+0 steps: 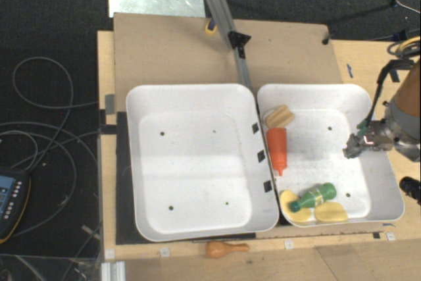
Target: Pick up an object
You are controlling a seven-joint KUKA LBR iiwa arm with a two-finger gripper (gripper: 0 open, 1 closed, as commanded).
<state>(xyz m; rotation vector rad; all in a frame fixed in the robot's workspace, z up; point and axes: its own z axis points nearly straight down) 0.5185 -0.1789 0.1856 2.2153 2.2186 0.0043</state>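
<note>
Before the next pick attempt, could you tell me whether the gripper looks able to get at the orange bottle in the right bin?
Probably yes. The orange bottle lies alone on bare floor of the right bin, nothing between it and the gripper.

Even bright light, soft shadows, slightly grainy.

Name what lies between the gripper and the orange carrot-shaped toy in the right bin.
Only bare white floor of the right bin, seen in the camera view, separates the gripper from the orange carrot-shaped toy.
</note>
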